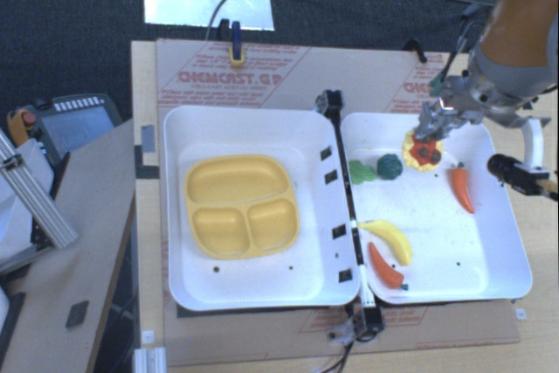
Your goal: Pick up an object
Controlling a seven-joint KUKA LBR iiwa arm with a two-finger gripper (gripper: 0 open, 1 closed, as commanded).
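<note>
The grey two-finger gripper [430,134] is being held low over the far part of the right shallow white bin [498,275], directly above a yellow-and-red flower-shaped toy [424,153]; whether that toy is being grasped cannot be told. A green broccoli-like toy [389,166], an orange carrot [462,189], a yellow banana [389,240] and a red chilli pepper [384,267] are lying in the same bin. A yellow sectioned plastic tray [242,205] is being borne by the left white bin [183,135].

Materials and finishes on your bench.
You see smooth white plastic bins [262,122], a matt yellow plastic tray [241,205], glossy plastic toy banana [390,238], printed cardboard [262,74] beneath.
</note>
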